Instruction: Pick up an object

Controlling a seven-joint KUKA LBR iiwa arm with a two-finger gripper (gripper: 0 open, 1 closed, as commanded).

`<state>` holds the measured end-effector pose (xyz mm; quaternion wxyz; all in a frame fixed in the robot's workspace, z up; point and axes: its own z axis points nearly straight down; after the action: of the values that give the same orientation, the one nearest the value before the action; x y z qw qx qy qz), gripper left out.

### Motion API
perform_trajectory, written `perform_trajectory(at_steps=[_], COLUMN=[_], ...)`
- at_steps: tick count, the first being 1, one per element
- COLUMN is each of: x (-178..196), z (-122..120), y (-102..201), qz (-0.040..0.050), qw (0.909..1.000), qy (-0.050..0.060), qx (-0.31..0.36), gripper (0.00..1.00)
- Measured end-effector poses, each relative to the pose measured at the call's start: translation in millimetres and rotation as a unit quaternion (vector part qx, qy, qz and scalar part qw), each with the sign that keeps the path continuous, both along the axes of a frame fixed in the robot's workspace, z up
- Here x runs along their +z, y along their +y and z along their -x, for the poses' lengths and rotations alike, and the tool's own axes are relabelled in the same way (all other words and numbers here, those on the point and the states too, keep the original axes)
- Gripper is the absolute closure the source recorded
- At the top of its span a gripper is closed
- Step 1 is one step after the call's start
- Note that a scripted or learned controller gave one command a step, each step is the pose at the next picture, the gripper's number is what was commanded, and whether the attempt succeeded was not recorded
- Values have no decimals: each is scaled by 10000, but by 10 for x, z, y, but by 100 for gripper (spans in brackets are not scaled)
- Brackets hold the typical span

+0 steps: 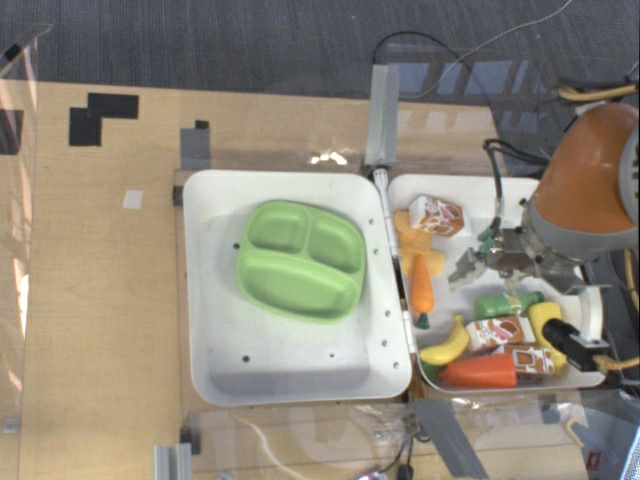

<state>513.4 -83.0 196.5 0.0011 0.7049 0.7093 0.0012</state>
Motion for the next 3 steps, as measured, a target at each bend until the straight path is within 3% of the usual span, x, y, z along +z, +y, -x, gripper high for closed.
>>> perform_trajectory(at_steps=[1,2,3], x=[-700,-1027,-1026], z=[-811,-1349,-1469], y=[-87,-122,-107], qz=[1,-11,-10], qw=[9992,10000,9994], qy=[4,45,276], qx=[392,-77,-214], gripper=[0,0,0])
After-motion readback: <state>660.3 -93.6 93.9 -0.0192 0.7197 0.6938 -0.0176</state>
